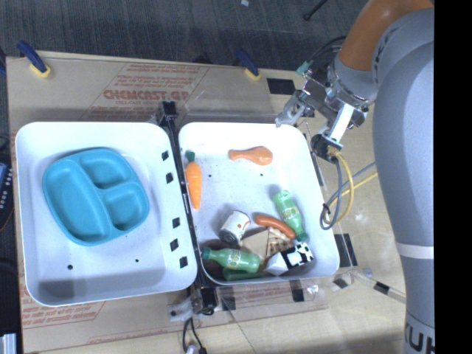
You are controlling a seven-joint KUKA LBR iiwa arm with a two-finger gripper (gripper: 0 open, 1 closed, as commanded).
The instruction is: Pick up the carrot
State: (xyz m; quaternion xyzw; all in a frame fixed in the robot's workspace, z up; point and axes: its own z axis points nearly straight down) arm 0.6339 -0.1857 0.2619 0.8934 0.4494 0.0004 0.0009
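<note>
**Op:** Carrot (193, 184) sits in the right bin (306, 147), hard against its left wall, green top pointing away from me, tip toward me. Lying flat, nothing on it.

**Sup:** Gripper?

**Op:** Gripper (318, 113) is up past the right bin's far right corner, over the rim area, well apart from the carrot. Can't tell from my feed whether the fingers are wide or narrow, too cluttered w/ cables. Nothing visibly between them.

**Sup:** What else is in that bin?

**Op:** Drumstick (251, 155) near the far side, by itself. Small green bottle (288, 209) toward the right wall, hot dog (273, 224) just beside it. Can (236, 227) mid-bin on its side. Bigger green bottle (233, 261) lying along the near wall, and a black-and-white block (297, 255) at the near right corner. All apart from the carrot.

**Sup:** Left bin?

**Op:** Left bin (44, 282) has a blue divided tray (94, 195). Both bins on the counter (147, 83).
</note>
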